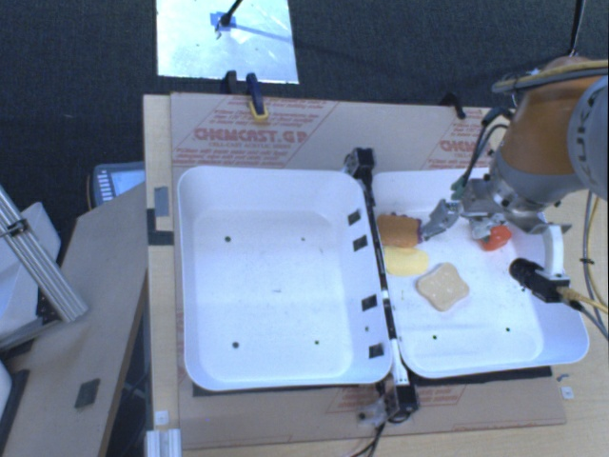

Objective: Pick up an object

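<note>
Food pieces lie in the right bin (561, 346): brown item (399, 229), yellow slice (406, 262), toast (442, 287), red-orange piece (495, 239). The gripper (447, 215) hovers beside the brown item (finger spread unclear, nothing visibly held).

A cardboard sheet (285, 133) printed in red is laid over the worktop (114, 284). A yellow-tipped clamp (255, 98) is fixed at its far edge. A shiny square panel (226, 27) is seen beyond.

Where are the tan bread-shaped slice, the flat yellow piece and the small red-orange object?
Tan bread-shaped slice (442, 287), camera view, its centre.
Flat yellow piece (407, 262), camera view, its middle.
Small red-orange object (496, 240), camera view, its top.
</note>
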{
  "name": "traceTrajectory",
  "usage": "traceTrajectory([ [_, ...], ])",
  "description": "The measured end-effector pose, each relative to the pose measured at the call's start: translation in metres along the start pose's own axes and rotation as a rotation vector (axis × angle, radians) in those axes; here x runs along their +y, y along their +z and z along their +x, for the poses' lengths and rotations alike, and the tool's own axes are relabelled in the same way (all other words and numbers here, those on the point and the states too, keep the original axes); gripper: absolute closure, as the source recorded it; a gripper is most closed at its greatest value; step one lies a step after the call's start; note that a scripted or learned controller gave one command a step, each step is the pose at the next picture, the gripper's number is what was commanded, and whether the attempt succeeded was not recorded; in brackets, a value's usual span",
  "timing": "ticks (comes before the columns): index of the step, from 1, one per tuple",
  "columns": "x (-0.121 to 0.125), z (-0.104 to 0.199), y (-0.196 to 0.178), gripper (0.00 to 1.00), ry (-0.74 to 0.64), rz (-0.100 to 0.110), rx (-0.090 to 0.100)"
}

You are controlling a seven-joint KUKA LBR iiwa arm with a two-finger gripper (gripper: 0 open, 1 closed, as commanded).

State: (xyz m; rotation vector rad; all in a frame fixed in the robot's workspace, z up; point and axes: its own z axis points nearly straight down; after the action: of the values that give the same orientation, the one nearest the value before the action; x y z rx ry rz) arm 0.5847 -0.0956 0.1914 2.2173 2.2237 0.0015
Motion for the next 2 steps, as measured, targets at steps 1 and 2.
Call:
traceTrajectory([
  [1,0.025,0.063,0.007,0.0,-0.008,-0.002,0.003],
  [2,0.025,0.059,-0.004,1.0,-0.002,-0.003,0.001],
])
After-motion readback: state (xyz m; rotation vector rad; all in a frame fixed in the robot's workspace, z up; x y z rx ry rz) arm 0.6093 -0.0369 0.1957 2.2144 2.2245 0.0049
